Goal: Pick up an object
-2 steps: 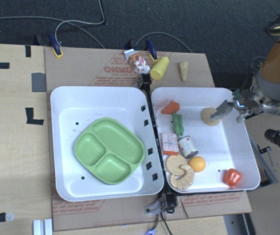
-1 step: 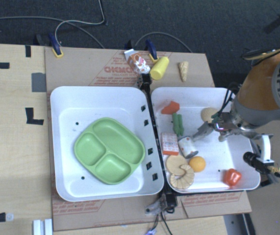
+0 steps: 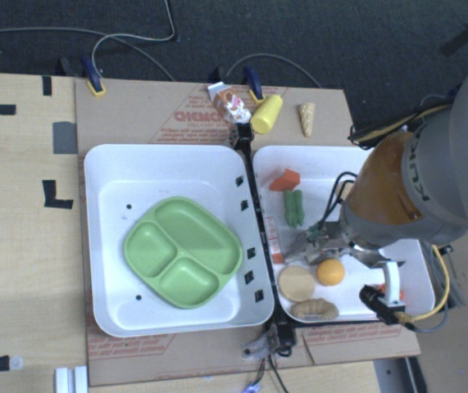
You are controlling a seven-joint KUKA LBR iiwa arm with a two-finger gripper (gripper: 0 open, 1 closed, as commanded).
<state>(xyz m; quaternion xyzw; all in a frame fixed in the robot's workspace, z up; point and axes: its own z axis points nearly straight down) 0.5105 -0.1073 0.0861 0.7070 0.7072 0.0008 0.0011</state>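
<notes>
Bench: we record a pale wooden top (image 3: 20, 244) with black tape marks at its left, and on it a brown cardboard sheet (image 3: 176, 113) printed in red, which bears both bins. Beyond the bench's far edge we note dark carpet (image 3: 299, 15) crossed by a thin grey cable (image 3: 135, 43).

Left bin (image 3: 102, 219): white, shallow. We find in it a green divided plate (image 3: 183, 250) with three compartments, lying slightly turned.

Right bin (image 3: 418, 297): white, touching the left bin along a black centre seam. We list an orange piece (image 3: 283, 179) near the far wall, a green vegetable (image 3: 294, 207) just below it, an orange ball (image 3: 330, 272), a tan round disc (image 3: 297, 283) beside the ball, and a tan lumpy item (image 3: 315, 308) by the near wall.

On the cardboard beyond the bins: a yellow object (image 3: 266, 113), a red-and-white packet (image 3: 229, 103), a beige cone-like piece (image 3: 306, 119).

Arm (image 3: 430, 178): grey with an orange band, over the right bin. Its gripper (image 3: 325, 248) sits low, just above the orange ball; we cannot tell how its jaws stand or whether anything is gripped.
</notes>
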